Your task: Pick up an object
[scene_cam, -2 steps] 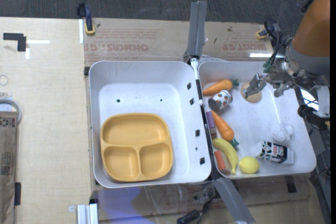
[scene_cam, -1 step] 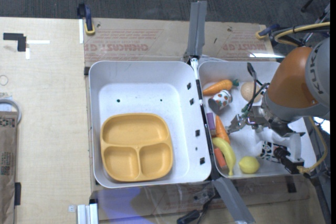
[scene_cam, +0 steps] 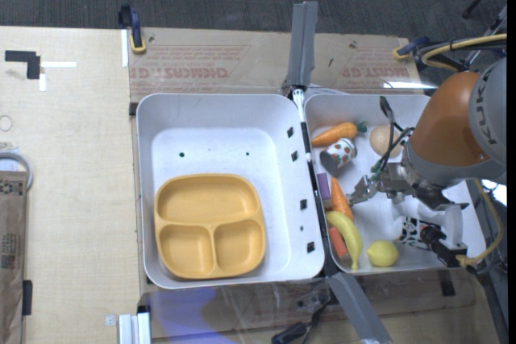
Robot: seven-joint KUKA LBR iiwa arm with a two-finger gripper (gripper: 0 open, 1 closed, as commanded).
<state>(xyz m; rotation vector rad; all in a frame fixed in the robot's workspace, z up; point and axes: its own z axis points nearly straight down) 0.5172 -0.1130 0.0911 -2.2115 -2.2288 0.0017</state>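
Stock for picking, we note, lies heaped in the right bin within the arm's reach: carrots, banana, lemon; the gripper hovers over it, grip state beyond our telling, while the left bin keeps a yellow divided plate.

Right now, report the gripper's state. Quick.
Gripper: over the right bin, near the carrot and banana; open or closed cannot be told, and no object is seen in it.
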